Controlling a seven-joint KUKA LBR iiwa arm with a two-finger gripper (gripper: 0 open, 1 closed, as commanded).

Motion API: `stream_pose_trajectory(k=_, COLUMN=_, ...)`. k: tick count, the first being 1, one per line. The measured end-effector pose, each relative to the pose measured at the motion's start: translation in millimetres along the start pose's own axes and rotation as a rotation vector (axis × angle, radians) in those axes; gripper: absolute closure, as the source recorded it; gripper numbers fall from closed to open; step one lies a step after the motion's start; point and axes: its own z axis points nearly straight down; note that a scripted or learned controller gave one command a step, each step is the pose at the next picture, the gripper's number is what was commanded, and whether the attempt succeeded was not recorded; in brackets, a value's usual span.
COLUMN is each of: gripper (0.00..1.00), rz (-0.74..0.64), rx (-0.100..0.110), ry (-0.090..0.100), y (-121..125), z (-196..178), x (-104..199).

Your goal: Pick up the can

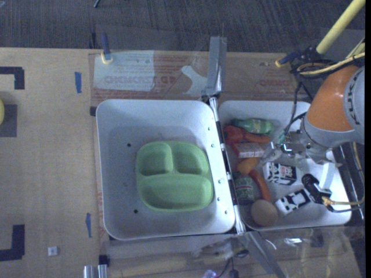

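Observation:
The can (pixel 244 188) is small and dark green with a reddish label. It stands in the right bin (pixel 339 210), close against that bin's left wall, between an orange piece and a tan egg-shaped object. My gripper (pixel 282 150) hangs over the middle of the right bin, up and to the right of the can and apart from it. The grey wrist with its orange band (pixel 330 106) hides what lies straight beneath it.
The right bin is crowded: a green packet (pixel 253 124), red and orange items (pixel 243 136), a small box (pixel 250 151), two black-and-white cartons (pixel 280 173) (pixel 293 201) and a tan egg shape (pixel 264 212). The left bin (pixel 113 126) holds a green divided plate (pixel 174 175).

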Motion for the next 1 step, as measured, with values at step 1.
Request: stream_pose_trajectory(k=1, gripper=0.00, rz=0.090, rx=-0.003, ry=0.006, y=-48.7, z=-2.6, x=-52.9)
